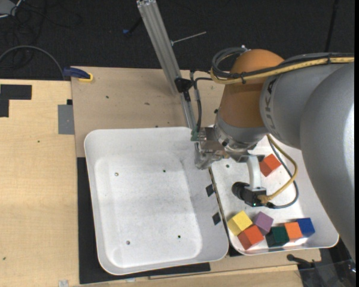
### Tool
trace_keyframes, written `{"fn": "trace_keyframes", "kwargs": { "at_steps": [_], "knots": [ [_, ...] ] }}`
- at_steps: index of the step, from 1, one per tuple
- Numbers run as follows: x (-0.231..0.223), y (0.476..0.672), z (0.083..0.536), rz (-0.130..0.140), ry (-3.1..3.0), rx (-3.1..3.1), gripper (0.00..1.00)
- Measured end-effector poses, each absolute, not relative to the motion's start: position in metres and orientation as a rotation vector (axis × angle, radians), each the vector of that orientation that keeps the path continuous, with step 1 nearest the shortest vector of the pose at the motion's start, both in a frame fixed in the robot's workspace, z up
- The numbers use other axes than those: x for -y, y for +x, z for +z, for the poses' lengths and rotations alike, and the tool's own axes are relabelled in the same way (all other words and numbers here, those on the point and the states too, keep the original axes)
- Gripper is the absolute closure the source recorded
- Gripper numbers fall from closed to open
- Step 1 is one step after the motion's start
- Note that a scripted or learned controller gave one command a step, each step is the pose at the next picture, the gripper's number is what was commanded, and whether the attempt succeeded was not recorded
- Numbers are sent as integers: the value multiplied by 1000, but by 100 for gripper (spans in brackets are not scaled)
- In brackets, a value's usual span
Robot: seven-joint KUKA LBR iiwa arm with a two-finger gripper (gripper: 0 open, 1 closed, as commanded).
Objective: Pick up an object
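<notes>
Orange block (270, 164), tilted diamond-wise, right bin (326, 235)

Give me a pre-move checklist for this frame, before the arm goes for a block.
1. Blocks present in the right bin: ok; yellow block, purple block, red block, green block, blue block, plus an orange block apart from the cluster.
2. Gripper above a block: not ok; it sits near the bins' shared edge.
3. Finger state: cannot tell.
4. Block held: not ok, none seen.
5. Cluster spacing: not ok; blocks touch.
</notes>
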State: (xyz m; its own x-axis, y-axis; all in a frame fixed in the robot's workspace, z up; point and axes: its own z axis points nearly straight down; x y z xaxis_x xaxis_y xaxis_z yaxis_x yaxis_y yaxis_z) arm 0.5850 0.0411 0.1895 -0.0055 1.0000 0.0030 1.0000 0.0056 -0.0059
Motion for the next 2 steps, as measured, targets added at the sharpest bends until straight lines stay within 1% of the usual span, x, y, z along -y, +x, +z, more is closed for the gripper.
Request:
{"fn": "trace_keyframes", "kwargs": {
  "at_steps": [1,2],
  "knots": [
    [-98,584,190,1,-2213,2224,100],
    [-95,584,190,5,-2216,2224,0]
  ]
}}
